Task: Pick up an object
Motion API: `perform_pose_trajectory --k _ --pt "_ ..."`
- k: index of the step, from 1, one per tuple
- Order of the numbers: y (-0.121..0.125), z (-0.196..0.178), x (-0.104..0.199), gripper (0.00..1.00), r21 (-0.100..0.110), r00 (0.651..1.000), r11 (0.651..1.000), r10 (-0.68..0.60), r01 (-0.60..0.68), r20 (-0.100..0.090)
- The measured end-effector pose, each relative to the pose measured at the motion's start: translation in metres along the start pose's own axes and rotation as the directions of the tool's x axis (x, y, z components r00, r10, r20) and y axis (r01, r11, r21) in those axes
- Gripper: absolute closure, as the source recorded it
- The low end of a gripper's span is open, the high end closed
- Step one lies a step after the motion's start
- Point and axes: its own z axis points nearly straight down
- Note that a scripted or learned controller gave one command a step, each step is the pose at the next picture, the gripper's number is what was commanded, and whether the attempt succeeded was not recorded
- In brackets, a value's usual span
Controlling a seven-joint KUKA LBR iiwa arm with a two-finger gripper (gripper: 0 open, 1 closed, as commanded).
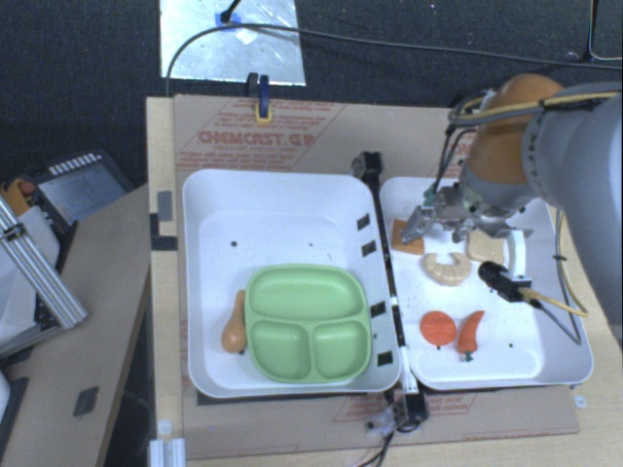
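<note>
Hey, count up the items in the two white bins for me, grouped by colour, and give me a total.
Green: 1, divided tray
Red: 2, tomato, chilli pepper
Tan or orange-brown: 3, squash, cracker, croissant
Total: 6

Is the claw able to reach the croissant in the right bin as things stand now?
Probably yes. The claw hangs just above the croissant, nothing lies on the croissant, and the tomato and chili pepper lie apart, nearer the front.

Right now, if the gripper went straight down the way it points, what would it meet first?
Most likely the tan cracker-like piece in the right bin; the gripper hangs just above it. The pale croissant-shaped item lies close beside, and depth is hard to judge from this slanted view.
</note>
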Motion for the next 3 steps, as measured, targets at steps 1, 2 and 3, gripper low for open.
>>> perform_pose_trajectory --k 1,2,3 --pt "0.004 0.014 0.000 0.00 -0.007 1.000 1.000 -0.001 0.001 -0.002" --pt "0.007 0.000 0.002 1.00 -0.018 1.000 1.000 -0.001 0.001 -0.004" --pt "0.007 -0.044 0.002 1.00 -0.006 1.000 1.000 -0.002 0.002 0.001"
